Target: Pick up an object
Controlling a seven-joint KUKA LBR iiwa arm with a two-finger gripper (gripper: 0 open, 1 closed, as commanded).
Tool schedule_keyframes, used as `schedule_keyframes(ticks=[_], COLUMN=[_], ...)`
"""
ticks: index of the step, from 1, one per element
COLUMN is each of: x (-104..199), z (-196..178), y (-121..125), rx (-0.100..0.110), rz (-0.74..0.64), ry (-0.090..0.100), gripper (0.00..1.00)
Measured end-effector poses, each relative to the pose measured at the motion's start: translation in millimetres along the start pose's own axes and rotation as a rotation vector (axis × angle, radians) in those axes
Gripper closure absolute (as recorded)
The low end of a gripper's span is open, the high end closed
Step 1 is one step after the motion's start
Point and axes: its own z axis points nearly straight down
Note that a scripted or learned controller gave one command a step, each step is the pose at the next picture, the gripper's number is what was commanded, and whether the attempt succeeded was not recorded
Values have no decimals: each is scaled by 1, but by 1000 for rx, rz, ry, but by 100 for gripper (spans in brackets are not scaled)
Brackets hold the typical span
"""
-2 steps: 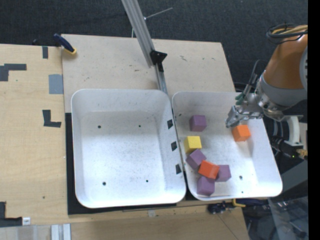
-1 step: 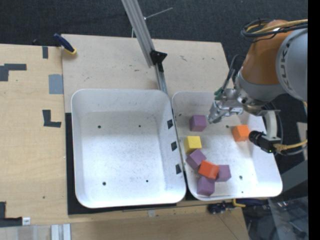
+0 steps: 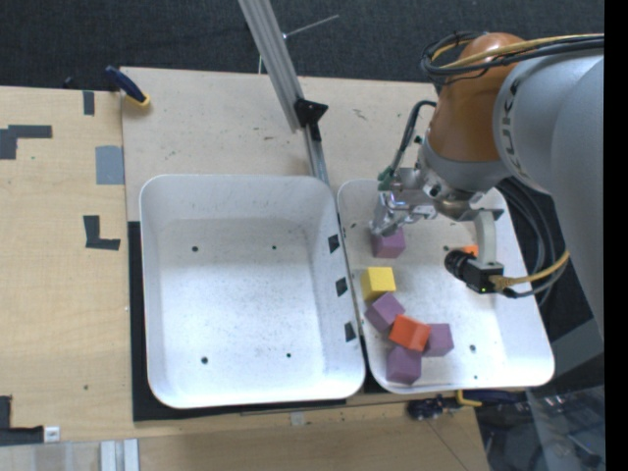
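Probably light, rigid, easy: purple block (image 3: 389, 242) just under gripper (image 3: 389, 222); best pinched across flat opposite faces. Finger state: cannot tell.

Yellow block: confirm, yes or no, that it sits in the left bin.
No, the yellow block lies in the right bin, near its left wall.

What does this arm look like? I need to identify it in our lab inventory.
The arm is bulky, with rounded light-grey casing and a glossy orange band above the wrist. Black and yellow cables loop over the band and along its side. The small metallic two-finger gripper carries thin green wiring.
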Motion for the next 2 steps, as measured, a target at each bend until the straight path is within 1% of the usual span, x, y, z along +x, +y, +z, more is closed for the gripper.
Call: schedule_keyframes(ticks=[1,2], x=[55,99], z=[-12,-12], y=[16,20], rx=[-2,-1], rz=[-1,0], ry=[1,0], gripper=[100,100])
